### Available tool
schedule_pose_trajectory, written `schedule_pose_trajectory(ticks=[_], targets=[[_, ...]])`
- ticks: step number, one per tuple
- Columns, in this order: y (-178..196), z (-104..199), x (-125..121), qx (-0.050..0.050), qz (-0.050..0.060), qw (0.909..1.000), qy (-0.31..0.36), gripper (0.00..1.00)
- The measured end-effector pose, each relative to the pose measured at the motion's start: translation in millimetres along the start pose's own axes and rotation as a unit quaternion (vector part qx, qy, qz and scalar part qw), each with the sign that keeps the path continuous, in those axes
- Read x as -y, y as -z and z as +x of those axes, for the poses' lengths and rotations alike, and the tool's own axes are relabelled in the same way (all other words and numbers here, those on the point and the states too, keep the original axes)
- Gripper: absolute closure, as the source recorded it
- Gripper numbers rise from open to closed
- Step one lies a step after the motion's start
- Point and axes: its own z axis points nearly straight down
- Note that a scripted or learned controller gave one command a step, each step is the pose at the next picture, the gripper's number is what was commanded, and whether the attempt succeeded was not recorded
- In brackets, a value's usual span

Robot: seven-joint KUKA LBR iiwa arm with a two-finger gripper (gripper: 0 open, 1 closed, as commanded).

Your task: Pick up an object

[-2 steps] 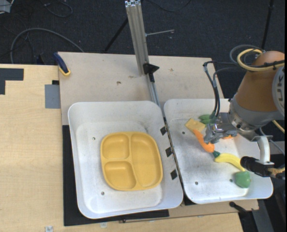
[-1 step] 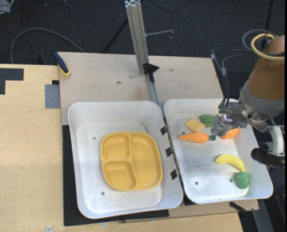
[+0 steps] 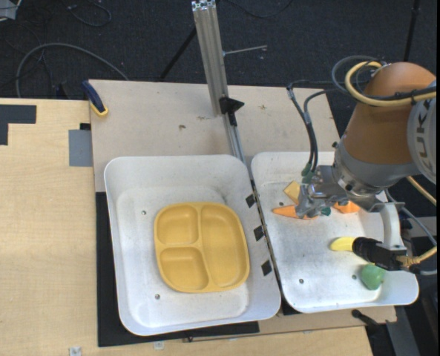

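Observation:
My gripper (image 3: 309,209) is low in the right bin (image 3: 309,288), near its far left part. An orange carrot-shaped piece (image 3: 285,211) pokes out to the left from under it, touching or nearly touching it. Another orange bit (image 3: 347,208) shows on the gripper's right side; whether both belong to one object is hidden by the gripper. A pale yellow wedge (image 3: 291,191) lies just behind the gripper. A small yellow banana-like piece (image 3: 341,244) lies nearer the front, and a green lump (image 3: 371,276) rests by the bin's front right corner.
The left bin (image 3: 130,199) holds a yellow divided plate (image 3: 201,247) in its middle. An upright metal post (image 3: 212,58) stands behind the gap between the bins. The arm's grey and orange body (image 3: 390,124) hangs over the right bin's far right part.

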Motion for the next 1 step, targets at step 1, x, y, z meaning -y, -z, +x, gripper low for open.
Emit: schedule_pose_trajectory(ticks=[1], targets=[[-0.5, 43.7, -0.1, 0.000, 0.000, 1.0000, 0.000, 1.00]])
